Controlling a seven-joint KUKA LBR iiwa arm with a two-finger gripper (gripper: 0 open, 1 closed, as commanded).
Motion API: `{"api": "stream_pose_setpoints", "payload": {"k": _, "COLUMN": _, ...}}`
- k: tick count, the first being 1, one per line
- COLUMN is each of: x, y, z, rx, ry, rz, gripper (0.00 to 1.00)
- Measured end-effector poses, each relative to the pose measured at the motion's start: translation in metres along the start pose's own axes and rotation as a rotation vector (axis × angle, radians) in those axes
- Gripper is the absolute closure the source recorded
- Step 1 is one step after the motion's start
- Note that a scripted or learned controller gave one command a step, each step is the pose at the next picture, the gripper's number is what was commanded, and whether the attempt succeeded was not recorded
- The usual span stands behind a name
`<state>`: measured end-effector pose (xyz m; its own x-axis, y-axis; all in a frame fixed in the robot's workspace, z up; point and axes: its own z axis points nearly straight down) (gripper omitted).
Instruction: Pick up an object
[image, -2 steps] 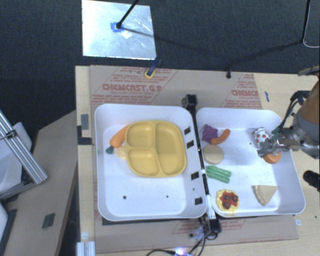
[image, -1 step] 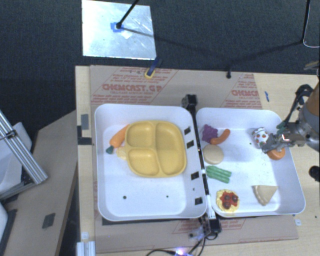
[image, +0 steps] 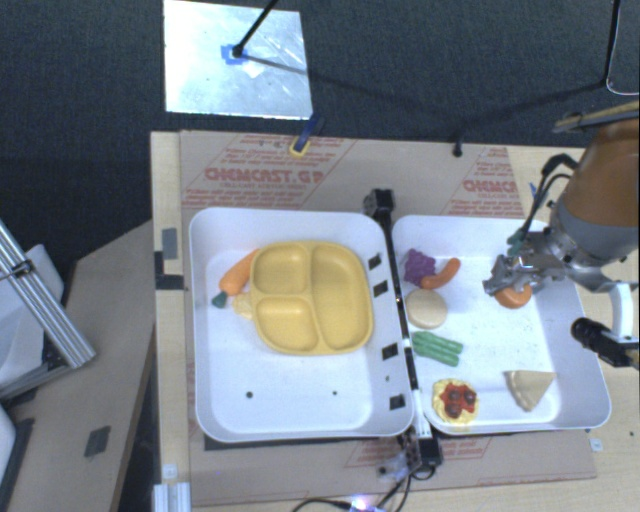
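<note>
The tool (image: 515, 283) sits low in the right bin (image: 575, 400), at its far right, right over a small orange piece (image: 516, 297) that peeks out just beneath it. Whether it is released or clenched I cannot tell, nor whether the piece is truly gripped or merely lying under it. My judgement is that the step in hand is the grasp itself, with the orange piece as the target. The next move calls for a firm closure on that piece and a straight lift clear of the bin floor, without dragging it against the right wall. Other pieces lie well apart to the left and near: a purple piece (image: 418, 266) beside a sausage (image: 442, 272), a bun (image: 427, 309), a green piece (image: 437, 347), a pizza (image: 455, 400) and a wedge (image: 528, 387). The left bin (image: 215, 390) holds a yellow tray (image: 305, 298) with a carrot (image: 236, 274) beside it.
</note>
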<state>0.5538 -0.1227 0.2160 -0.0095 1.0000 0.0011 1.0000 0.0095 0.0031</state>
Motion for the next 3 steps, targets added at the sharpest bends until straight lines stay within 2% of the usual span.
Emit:
{"api": "stream_pose_setpoints", "payload": {"k": 2, "x": 0.111, "y": 0.037, "z": 0.001, "rx": 0.0, "ry": 0.001, "rz": 0.0, "gripper": 1.0}}
{"api": "stream_pose_setpoints", "payload": {"k": 3, "x": 0.153, "y": 0.069, "z": 0.002, "rx": -0.001, "ry": 0.001, "rz": 0.001, "gripper": 1.0}}
